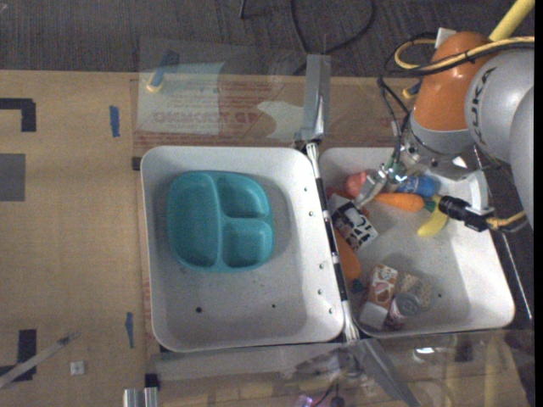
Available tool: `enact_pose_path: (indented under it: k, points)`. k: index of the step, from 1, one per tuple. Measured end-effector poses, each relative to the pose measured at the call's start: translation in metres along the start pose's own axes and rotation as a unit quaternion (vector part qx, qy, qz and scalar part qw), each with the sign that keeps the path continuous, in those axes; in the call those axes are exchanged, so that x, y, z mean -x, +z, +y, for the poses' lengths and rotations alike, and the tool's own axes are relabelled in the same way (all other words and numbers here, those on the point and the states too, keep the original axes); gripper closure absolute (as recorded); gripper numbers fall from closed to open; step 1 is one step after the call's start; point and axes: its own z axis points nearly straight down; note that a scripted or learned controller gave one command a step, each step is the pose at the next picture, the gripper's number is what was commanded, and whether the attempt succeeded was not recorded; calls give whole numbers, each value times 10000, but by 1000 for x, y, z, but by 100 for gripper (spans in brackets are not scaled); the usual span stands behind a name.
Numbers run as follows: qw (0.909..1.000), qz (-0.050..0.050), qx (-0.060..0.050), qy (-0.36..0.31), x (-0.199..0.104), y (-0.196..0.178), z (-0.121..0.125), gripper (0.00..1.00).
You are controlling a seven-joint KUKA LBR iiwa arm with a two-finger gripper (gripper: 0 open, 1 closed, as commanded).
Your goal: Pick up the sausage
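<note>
Teal divided plate (221, 220) lay in the white left bin (170, 312); orange carrot (409, 202), yellow banana (433, 225) in the right.

Dark carpet floor (127, 7); tan bench (68, 227)

You've got two bins side by side on the bench. Left bin (170, 312): a divided tray (219, 220) sits in its upper-left part, nr the top edge. Right bin (484, 299): gripper (379, 182) hangs over the upper-left corner, just beside the sausage (355, 181) at the top-left. A carrot (407, 202) lies right of the gripper, w/ a banana (433, 223) further right. A small carton (355, 225) sits along the left edge; a box (383, 285) & can (415, 296) lie nr the bottom edge.
</note>
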Motion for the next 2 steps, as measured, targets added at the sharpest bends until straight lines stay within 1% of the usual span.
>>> enact_pose_path:
  k: [1,2]
  points:
    - [9998,25,15,202,3,1,-1,0]
    - [9988,10,18,497,4,8,-3,0]
